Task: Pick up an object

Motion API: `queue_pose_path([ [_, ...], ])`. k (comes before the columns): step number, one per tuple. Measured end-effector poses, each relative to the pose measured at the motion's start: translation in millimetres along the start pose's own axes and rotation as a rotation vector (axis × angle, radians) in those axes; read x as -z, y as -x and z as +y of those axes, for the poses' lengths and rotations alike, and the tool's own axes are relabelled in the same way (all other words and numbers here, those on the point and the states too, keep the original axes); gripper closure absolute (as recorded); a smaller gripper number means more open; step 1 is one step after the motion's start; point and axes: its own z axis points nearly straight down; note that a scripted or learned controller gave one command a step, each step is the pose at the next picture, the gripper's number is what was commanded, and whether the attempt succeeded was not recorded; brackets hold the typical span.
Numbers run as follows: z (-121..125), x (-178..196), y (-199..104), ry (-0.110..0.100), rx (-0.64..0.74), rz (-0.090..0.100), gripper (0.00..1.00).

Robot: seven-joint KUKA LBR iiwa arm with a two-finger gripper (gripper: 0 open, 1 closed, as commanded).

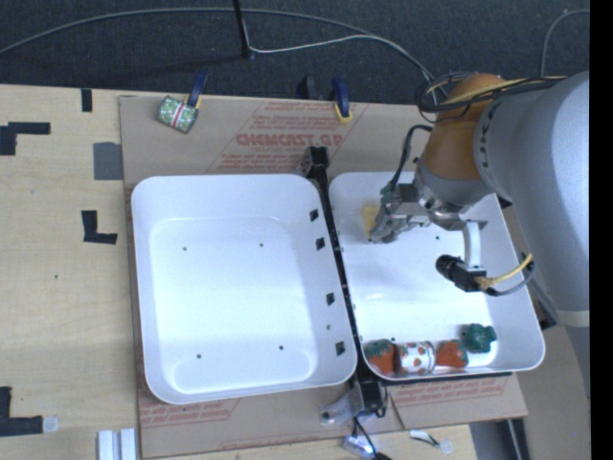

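In the right bin (522, 348), near its back left corner, the jaws (386, 230) hung low over a small yellow object (371, 216) that lay against the white floor. Whether they were open or closed could not be told from this slanted view, and nothing could be seen between them, so the yellow object looked to be resting in the bin and not held. The arm (536, 180) reached in from the right and bent down steeply, probably so the jaws could come at the object from above.

Along the front wall of the same bin sat a row of small toys: a red-and-green one (382, 355), a white spotted one (416, 357), an orange one (451, 356) and a green one (477, 334). They crowded the rim, which would likely make them awkward to grip; the lone yellow piece seemed the easier target. The left bin (230, 286) sat just beside, parted by a black strip (330, 257). A small green block (177, 113) lay on the desk (57, 286), well apart.
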Motion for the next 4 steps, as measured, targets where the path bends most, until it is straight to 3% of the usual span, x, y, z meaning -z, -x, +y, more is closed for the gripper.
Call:
queue_pose_path([
  [2,16,101,-7,0.003,0.0,0.0,1.0],
  [3,16,115,-7,0.0,-0.001,0.001,1.0],
  [4,22,121,-67,-0.002,0.003,0.002,1.0],
])
